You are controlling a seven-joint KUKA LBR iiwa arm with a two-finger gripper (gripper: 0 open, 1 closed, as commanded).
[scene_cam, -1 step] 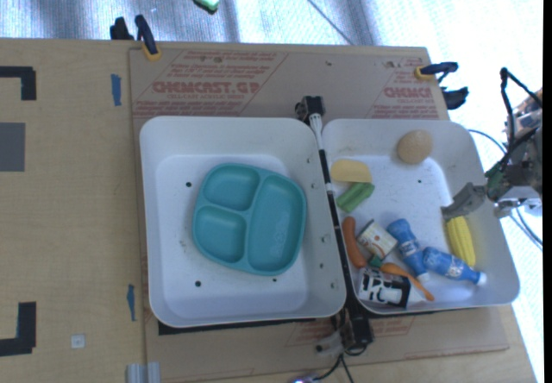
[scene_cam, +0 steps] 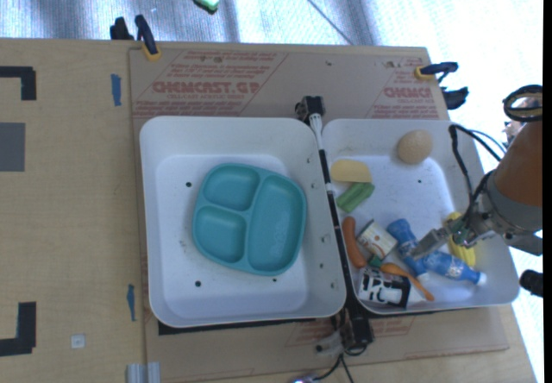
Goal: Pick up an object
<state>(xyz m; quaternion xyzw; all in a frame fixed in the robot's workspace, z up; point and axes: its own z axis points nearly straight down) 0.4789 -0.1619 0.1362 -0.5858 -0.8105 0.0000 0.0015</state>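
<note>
**Gripper low over the right bin's clutter**

Cardboard sheeting covers the bench (scene_cam: 259, 71), clamped at its far edge, and on it sit two white bins side by side. Over in the left bin (scene_cam: 164, 226) lies a teal tray (scene_cam: 250, 219) with three compartments, square in the middle.

Now the right bin (scene_cam: 431, 174) — this is where it's busy. At its far edge, near the right corner, a tan ball (scene_cam: 414, 147). Near the far left corner, a yellow wedge (scene_cam: 351, 171), and just on the near side of it a green piece (scene_cam: 354, 195), the two close together. Along the left wall a carrot (scene_cam: 350, 239) lies lengthwise. Beside it, a small white cup (scene_cam: 377, 239). At the near left corner, a black-and-white box (scene_cam: 382, 288) with an orange stick (scene_cam: 405, 276) across its top. A blue bottle (scene_cam: 444, 266) lies flat towards the near right corner, white cap pointing right, and a blue block (scene_cam: 400, 230) sits just on its far side.

And the arm (scene_cam: 522, 174) reaches in across the right edge. The gripper (scene_cam: 429, 242) sits low over the blue bottle and block, at the near right of the bin. Whether its fingers are apart or together, I cannot tell, and nothing shows plainly clamped. A yellow object (scene_cam: 461, 233) peeks out by the wrist.
</note>
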